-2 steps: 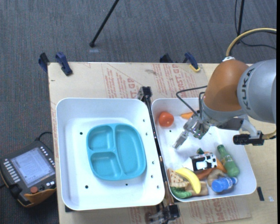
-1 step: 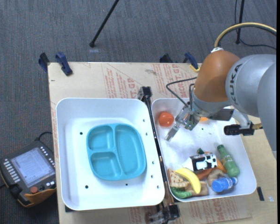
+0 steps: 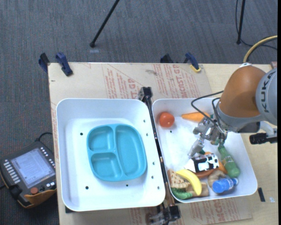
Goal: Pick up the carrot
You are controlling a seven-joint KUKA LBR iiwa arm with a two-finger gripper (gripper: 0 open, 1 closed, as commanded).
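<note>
Toward the far side of the right-hand shallow white bin, the tapered orange carrot lies left-to-right, just beyond and slightly left of the metal two-finger gripper, whose fingers hang parted and hold nothing.

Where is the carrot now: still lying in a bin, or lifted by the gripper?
Still in the bin. The carrot lies flat on the floor of the right bin, near its far wall, apart from the gripper.
</note>
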